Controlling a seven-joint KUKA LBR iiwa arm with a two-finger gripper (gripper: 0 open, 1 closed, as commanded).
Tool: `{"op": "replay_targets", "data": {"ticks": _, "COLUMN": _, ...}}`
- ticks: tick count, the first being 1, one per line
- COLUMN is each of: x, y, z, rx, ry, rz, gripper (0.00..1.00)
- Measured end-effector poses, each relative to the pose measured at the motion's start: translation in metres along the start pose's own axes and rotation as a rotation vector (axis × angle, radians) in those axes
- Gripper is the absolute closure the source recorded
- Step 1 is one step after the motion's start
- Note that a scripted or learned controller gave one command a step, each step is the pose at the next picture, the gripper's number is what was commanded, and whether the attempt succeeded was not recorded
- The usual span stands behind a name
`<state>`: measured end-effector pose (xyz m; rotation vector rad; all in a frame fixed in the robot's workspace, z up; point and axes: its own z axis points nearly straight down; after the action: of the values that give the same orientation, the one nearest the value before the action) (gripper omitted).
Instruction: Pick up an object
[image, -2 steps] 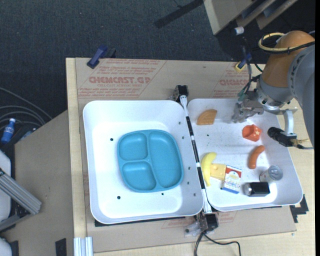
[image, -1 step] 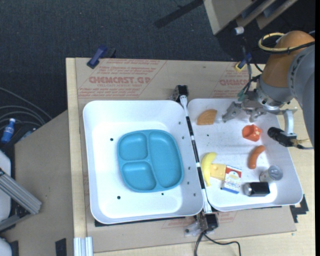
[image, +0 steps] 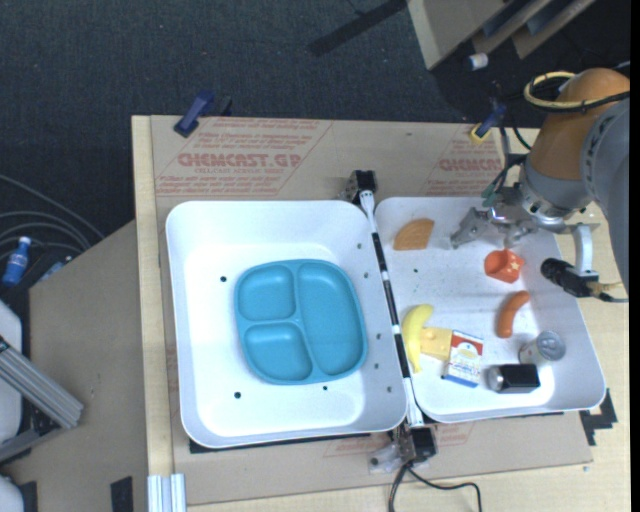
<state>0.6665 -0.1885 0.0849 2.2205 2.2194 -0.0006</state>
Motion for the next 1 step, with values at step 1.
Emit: {"op": "replay_targets", "data": {"ticks": 1, "x": 0.0004, "y": 0.0011, "z": -0.0111, "rx": -0.003, "ry": -0.001, "rz": -0.001, "gripper": 1.0}}
